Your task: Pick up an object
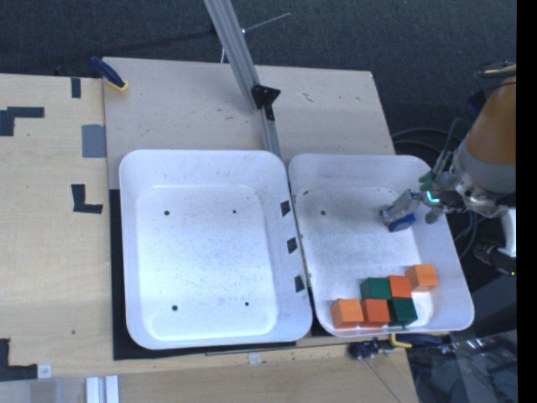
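Bench (210, 107): pale wooden top, dark tape marks toward its left side, a blue and yellow clamp (110, 72) at the far left corner of the raised board, and a grey metal rail (239, 53) running at a slant from the top down to the gap between the bins.

Left bin (134, 225): shallow, white, speckled floor with four small dark dots near its corners.

Right bin (336, 183): shallow, white, touching the left bin along its inner edge. Holds a cluster of blocks in the near right corner: orange block (346, 311) at the near left of the cluster; a second orange block (377, 310) just beside it; two dark green blocks (377, 288) and (404, 309); an orange block (400, 286) between them; one more orange block (424, 275) at the far right end, near the bin's right wall. All lie close together, several touching.

Arm (495, 141): grey with orange band, entering from the right edge over the right bin's right wall.

Gripper (401, 217): low over the right bin's far right part, well apart from the block cluster. A small blue object (403, 222) sits at its tip; finger state cannot be told, nor whether the blue object is gripped or merely under it
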Available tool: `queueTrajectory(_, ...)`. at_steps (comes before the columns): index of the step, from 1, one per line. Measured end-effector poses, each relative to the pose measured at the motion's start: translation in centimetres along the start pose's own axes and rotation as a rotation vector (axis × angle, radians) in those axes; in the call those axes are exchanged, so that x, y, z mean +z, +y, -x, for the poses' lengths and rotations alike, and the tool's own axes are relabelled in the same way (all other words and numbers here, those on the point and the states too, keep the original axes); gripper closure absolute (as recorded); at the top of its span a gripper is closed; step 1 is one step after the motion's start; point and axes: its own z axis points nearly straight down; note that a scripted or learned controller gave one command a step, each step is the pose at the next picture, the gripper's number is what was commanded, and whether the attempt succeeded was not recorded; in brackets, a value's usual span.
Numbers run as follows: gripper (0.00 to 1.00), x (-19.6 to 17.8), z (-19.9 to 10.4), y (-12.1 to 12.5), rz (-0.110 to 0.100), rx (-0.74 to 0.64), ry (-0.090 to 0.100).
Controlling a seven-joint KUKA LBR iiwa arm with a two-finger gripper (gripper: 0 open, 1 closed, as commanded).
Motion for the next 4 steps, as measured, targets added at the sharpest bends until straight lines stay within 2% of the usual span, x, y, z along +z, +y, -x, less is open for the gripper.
queueTrajectory(1,0.00,-0.3,0.0,0.1,0.004,-0.001,-0.001)
queueTrajectory(2,0.00,6.2,-0.3,0.1,-0.002,-0.001,-0.001)
queueTrajectory(3,0.00,10.2,-0.4,0.0,0.001,-0.001,-0.002)
queueTrajectory(4,1.00,9.0,-0.5,0.1,0.003,-0.002,-0.001)
